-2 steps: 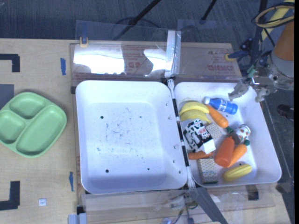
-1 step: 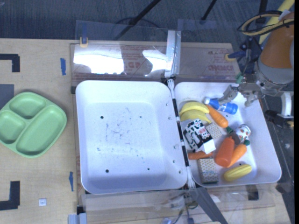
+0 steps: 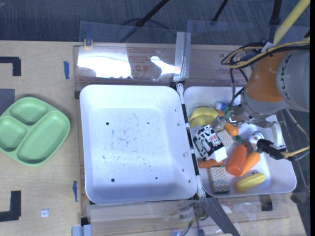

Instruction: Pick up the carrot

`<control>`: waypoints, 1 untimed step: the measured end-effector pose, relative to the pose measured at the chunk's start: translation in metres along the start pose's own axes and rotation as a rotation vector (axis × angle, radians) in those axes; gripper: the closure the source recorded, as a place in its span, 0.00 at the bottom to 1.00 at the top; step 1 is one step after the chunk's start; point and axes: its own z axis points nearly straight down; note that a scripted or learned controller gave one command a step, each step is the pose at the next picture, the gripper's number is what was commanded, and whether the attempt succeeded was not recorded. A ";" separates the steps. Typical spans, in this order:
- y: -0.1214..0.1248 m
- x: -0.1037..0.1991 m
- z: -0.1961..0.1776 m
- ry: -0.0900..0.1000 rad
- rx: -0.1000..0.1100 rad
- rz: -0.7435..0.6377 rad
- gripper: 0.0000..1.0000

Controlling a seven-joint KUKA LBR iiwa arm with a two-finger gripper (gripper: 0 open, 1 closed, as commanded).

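1. Two shallow white bins sit side by side on the bench. The left bin [image 3: 133, 141] shows a bare floor with faint scuff marks and a few small dark holes.
2. The right bin [image 3: 283, 178] holds a crowded heap of toy items beneath the arm.
3. The carrot [image 3: 237, 159], orange with a bit of green at its upper end, lies tilted in the middle of the right bin, with a second orange piece pressed against its right side.
4. Just below the carrot lies a yellow banana-like piece [image 3: 250, 181]; a second yellow item [image 3: 204, 116] rests near the bin's upper left corner.
5. A black-and-white patterned box [image 3: 207, 140] sits to the left of the carrot, close to the divider between the bins.
6. The arm [image 3: 275, 80], grey with an orange band, reaches in from the right and hangs over the upper part of the right bin.
7. The gripper [image 3: 235, 116] is low among the items, above and apart from the carrot. Clutter hides its tip, so it cannot be told whether it is apart or together; nothing can be made out within it.
8. A green divided plate [image 3: 32, 130] rests on the wooden bench, well apart from the bins at the far left.
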 end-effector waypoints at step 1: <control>0.001 -0.002 -0.011 -0.002 -0.005 0.003 1.00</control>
